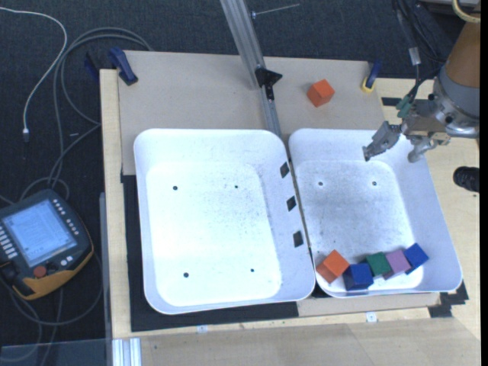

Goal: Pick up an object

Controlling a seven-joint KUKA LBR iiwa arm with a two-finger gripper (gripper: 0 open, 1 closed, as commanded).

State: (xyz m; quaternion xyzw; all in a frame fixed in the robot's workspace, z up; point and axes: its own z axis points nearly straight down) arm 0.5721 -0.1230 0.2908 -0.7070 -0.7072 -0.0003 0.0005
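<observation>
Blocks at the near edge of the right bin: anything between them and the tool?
Nothing visible. The tool hangs open over the far right corner of the right bin; bare bin floor lies between it and the row: orange block, two blue blocks, green block, purple block. They sit packed together, touching.

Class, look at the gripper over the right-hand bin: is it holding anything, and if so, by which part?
Nothing is held. The gripper hangs open above the right bin's far end, with no object between its fingers; the blocks lie at the near end.
</observation>
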